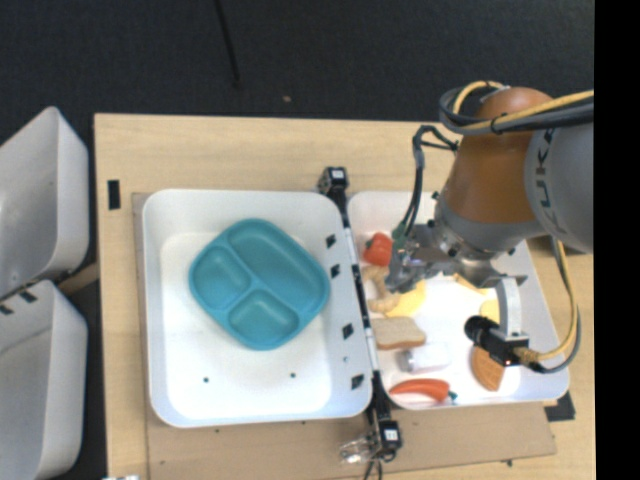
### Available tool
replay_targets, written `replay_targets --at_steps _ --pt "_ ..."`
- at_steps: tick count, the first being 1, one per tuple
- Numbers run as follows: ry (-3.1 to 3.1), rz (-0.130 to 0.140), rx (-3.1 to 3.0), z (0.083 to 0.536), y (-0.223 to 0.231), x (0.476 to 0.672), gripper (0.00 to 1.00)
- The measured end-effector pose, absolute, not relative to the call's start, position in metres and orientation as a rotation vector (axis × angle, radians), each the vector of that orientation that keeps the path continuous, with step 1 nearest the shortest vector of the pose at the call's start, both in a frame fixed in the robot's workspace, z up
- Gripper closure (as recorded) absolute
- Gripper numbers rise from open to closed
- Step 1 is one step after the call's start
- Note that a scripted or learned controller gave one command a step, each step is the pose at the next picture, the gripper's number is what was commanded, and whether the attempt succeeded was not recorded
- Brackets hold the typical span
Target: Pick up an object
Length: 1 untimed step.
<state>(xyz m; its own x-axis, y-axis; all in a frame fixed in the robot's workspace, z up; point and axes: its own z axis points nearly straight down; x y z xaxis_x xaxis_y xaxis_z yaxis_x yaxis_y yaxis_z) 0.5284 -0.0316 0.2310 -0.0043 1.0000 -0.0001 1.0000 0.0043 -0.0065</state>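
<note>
The left bin (pixel 160 368) kept bare floor around a teal divided plate (pixel 260 283); the right bin (pixel 545 313) was crowded (little free floor); the arm (pixel 495 183) covered its upper half. The gripper (pixel 405 273) hung near the divider, above a yellow piece (pixel 408 299); whether its jaws were apart could not be told. Nearby lay a bread slice (pixel 398 333), an orange piece (pixel 378 249), a carrot-like item (pixel 420 391) and a brown wedge (pixel 487 370).

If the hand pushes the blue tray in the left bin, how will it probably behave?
The blue tray looks like thin moulded plastic with three shallow compartments, so it is probably stiff and light. It lies flat on the smooth floor of the left bin, so a push would likely slide it, not tip it.
</note>
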Motion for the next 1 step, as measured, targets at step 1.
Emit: replay_targets --at_steps 1 --pt "-2.223 0.005 -2.215 0.2280 -0.0265 0.5279 1.00"
